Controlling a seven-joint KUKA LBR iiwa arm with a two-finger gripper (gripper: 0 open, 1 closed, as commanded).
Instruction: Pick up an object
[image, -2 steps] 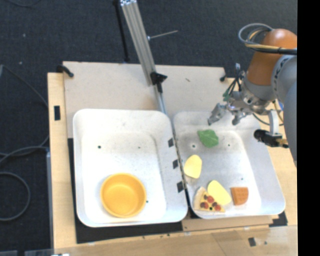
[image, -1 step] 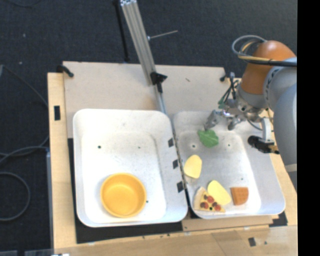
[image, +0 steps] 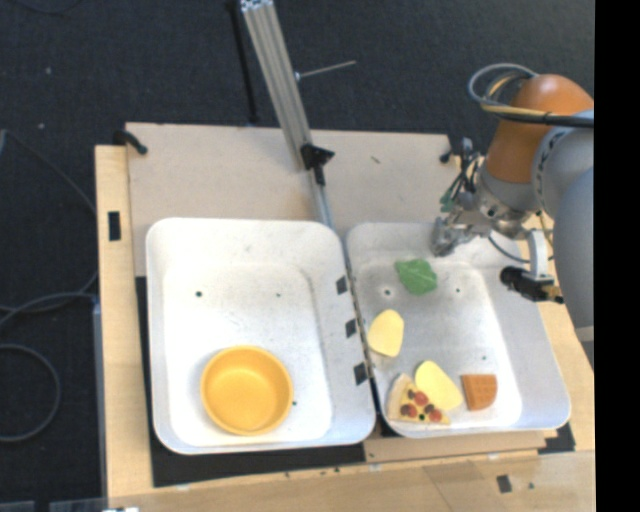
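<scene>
"Gripper (image: 450, 236) hangs low over the far end of the right bin (image: 540, 360)," says the first watcher. "Whether it is spread or pressed together cannot be told from up here; it is too blurry."

"Then what could go wrong?" asks the second.

"Start with the big things. The arm (image: 525, 130) is thick and sits close to that bin's far wall. If it drops straight down, the gripper could bump the rim or land on bare white floor and grab nothing."

"And the left bin (image: 160, 240)?"

"It has just a yellow bowl (image: 246, 389), well apart from the gripper. The bowl is wide and round, so it may be too big to pinch."

"What is nearest?"

"The green piece (image: 416, 276), just beside the gripper, toward the middle of the right bin. It looks soft and lumpy, so it could slip out or get pushed away."

"And the little ones?"

"The pale yellow piece (image: 386, 333) lies flat near the side wall. The yellow wedge (image: 437, 385), the pizza slice (image: 418, 405) and the orange block (image: 480, 391) crowd the near end. A grab there could knock them or catch two."
</scene>
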